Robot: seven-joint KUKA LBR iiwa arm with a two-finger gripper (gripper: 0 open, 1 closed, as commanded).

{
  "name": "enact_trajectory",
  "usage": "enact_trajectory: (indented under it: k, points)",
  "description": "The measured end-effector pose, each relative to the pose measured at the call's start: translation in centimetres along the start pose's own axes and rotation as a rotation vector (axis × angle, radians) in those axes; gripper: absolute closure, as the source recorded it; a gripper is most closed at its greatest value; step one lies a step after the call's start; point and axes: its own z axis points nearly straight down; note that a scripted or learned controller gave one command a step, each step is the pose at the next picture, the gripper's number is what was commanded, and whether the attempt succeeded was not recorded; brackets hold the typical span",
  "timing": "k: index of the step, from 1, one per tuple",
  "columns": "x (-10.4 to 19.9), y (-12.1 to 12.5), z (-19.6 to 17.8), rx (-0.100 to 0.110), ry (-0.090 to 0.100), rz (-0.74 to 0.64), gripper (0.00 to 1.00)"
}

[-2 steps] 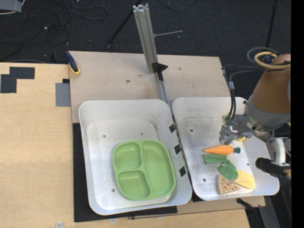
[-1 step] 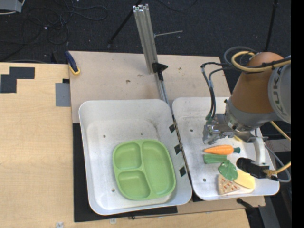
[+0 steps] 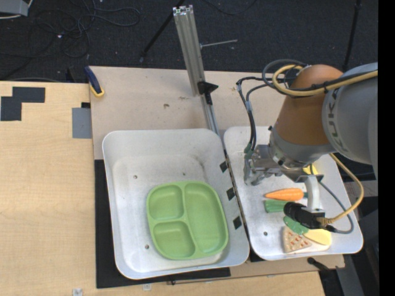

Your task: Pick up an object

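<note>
While the toy carrot (image 3: pixel 285 195) lies loose in the right bin (image 3: pixel 345 242) beside a waffle piece (image 3: pixel 296 242), nothing is lifted; gripper (image 3: pixel 254 176) hangs over the bin's left side, grip state unreadable. Pick not begun.

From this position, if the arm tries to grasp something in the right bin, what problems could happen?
1. The carrot, the green piece, the waffle and the yellow piece lie crowded together, so the pincer may pinch two or push one aside.
2. The pincer hangs near the bin's left wall, apart from the toys; closing here would likely catch nothing.
3. The loose cable droops over the toys and could snag.
</note>
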Motion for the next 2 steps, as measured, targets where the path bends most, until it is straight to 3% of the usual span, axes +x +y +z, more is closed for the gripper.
enact_trajectory:
  k: [2]
  points:
    - [9.4,3.0,-2.6,-0.002,-0.001,0.001,1.0]
